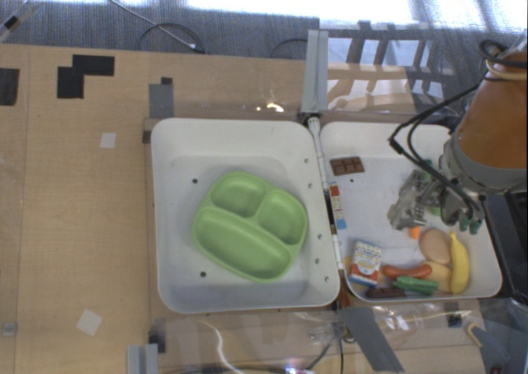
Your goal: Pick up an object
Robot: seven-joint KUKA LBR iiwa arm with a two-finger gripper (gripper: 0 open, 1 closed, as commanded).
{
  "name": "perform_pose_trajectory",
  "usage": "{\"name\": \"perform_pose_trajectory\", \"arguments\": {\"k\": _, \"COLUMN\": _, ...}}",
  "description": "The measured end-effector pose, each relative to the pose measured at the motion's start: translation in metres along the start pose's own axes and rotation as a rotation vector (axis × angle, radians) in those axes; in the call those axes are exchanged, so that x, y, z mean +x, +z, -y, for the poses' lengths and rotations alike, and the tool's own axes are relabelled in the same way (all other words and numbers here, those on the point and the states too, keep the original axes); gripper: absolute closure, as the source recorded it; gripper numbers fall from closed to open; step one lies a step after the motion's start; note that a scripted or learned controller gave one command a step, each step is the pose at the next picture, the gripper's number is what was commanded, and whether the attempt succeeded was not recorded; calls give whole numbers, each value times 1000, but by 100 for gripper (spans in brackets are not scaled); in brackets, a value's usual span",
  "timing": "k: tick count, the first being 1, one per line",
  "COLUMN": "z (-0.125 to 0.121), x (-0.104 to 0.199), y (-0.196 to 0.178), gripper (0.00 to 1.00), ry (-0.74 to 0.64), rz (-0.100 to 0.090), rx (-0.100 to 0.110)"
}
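Your gripper [410, 214] hangs low over the right bin [371, 199], toward its right edge and just above the cluster of toy food in the near right corner. You cannot tell from this view how the hand stands, and nothing is seen held in it.

The things to pick up sit in that near right corner. A pale egg [434, 245] lies directly below the gripper, with a small orange piece [414, 233] beside its left side. A yellow banana [459, 262] lies along the right edge, touching the egg. A red sausage [406, 271] sits left of the egg, and a green pepper [417, 285] lies just nearer the front edge, with a dark brown bar [384, 291] to its left. A small carton [365, 263] stands left of these, tilted. A chocolate piece [346, 166] lies well apart, near the far left corner. A thin striped stick [337, 207] runs along the left edge.

The left bin [173, 199] holds 1 green divided plate [250, 224] with 3 compartments, set near its middle.

The arm [495, 129], grey with an orange band, reaches in from the right, with black cables [421, 120] looping off it.
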State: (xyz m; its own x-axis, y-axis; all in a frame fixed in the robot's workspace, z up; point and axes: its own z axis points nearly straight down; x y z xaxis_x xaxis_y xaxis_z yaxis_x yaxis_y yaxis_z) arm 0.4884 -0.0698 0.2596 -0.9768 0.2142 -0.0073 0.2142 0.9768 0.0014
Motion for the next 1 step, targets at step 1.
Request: {"name": "perform_pose_trajectory", "arguments": {"k": 1, "z": -42, "x": -39, "y": 0, "gripper": 100, "ry": -106, "rz": 2, "rx": -1}}
